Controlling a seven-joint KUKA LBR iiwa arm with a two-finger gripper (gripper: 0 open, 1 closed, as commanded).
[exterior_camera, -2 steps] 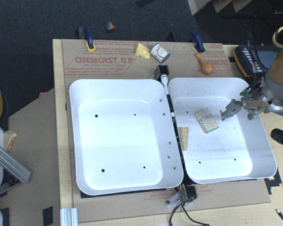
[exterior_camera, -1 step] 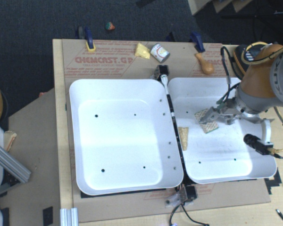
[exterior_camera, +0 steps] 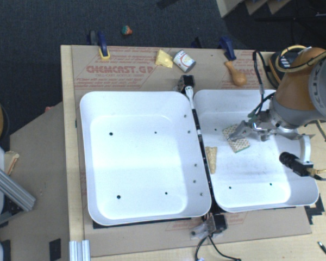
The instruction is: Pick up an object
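we see our end effector point(exterior_camera: 244, 130) low in the right bin point(exterior_camera: 261, 192), touching the patterned pad point(exterior_camera: 236, 138); whether it grips, we cannot tell. judging by this, lifting remains.

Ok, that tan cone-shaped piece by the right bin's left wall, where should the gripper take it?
Grip the tan cone-shaped piece across its wider upper half, coming straight down. It lies flat, long axis along the right bin's left wall, so one finger must slip between it and the wall.
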